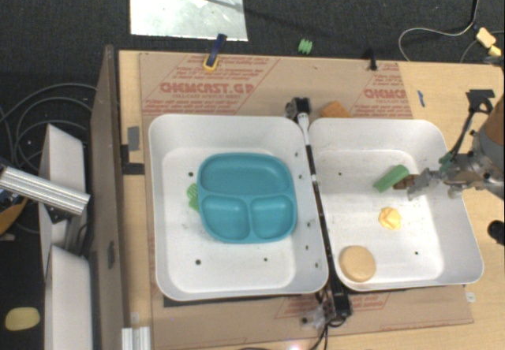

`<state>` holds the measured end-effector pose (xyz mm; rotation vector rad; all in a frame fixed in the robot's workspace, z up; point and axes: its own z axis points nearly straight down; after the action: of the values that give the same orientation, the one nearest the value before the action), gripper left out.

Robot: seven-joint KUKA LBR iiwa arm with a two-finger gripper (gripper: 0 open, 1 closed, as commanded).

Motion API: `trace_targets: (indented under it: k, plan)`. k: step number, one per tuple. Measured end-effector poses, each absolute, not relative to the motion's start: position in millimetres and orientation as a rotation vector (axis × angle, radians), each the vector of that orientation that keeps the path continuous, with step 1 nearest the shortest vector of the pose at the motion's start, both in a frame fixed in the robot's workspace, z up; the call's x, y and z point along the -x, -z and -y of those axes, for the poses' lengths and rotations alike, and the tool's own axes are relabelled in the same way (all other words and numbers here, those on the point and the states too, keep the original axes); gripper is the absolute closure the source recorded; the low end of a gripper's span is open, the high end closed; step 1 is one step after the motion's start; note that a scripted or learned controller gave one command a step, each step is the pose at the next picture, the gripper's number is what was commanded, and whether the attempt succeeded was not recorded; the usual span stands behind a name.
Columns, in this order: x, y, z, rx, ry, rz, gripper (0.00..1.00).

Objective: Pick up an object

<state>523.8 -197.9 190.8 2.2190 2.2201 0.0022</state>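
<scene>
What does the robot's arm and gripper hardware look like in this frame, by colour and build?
The arm, entering at the right edge of the camera view, shows an orange-tan band on a grey body. Below it sits the grey metal two-finger gripper, a cluster of dull metallic links and brackets tapering to slim dark fingertips. Any markings are too blurred to read.

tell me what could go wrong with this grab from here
1. The gripper sits right at one end of the green block, so it may push the block aside rather than catch it.
2. The yellow piece lies close below; a low sweep could knock it.
3. The block lies well away from the right bin's walls, so a nudge could slide it freely.
</scene>
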Motion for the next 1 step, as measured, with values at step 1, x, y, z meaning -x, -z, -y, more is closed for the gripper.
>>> trace_targets:
  k: [1]
  plan:
    - [-574.1,-84.1,205.4,-2.215,0.002,-2.229,0.00]
